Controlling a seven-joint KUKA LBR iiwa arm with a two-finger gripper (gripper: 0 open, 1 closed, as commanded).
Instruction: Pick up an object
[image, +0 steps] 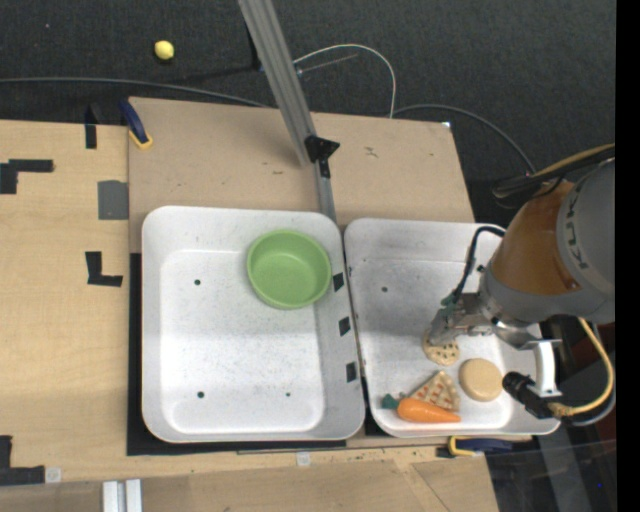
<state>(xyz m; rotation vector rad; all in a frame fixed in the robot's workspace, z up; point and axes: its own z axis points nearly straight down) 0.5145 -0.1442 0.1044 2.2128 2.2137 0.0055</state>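
the grey arm's gripper (447, 330) is low in the right white plastic bin (400, 260), right over a round tan waffle-like cookie (440, 351); whether it grips, i cannot tell. nothing looks lifted yet. beside the cookie lie a beige disc (481, 379) and an orange toy carrot (427, 410).

Part of dark lettering, seemingly "KU", shows on the grey-and-orange robot arm (575, 240); nothing else is readable.

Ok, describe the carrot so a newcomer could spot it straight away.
Look in the right-hand white bin, at its near edge. The carrot lies there beside a waffle wedge and a tan round bun. It alone is bright orange and tapered, with a green end.
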